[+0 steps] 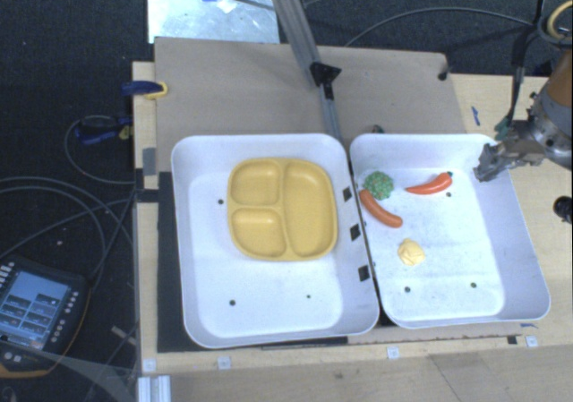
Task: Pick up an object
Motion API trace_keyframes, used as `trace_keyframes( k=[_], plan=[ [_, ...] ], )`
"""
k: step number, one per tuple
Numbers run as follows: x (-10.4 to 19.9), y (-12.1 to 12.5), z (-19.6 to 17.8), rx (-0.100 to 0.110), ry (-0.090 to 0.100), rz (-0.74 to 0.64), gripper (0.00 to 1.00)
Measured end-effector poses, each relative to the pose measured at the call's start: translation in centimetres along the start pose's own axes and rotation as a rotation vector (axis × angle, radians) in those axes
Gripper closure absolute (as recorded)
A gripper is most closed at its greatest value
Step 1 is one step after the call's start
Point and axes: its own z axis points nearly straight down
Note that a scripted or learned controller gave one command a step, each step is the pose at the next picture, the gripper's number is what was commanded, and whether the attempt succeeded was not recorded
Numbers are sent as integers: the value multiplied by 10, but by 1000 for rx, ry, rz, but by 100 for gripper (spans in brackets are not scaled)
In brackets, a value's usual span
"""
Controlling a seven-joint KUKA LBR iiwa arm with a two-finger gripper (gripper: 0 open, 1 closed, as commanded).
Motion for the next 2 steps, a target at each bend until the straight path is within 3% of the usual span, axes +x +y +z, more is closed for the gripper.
trace_keyframes(
  k=[2],
  plan=[
    [102,-25,10,5,3,-4,100]
  ],
)
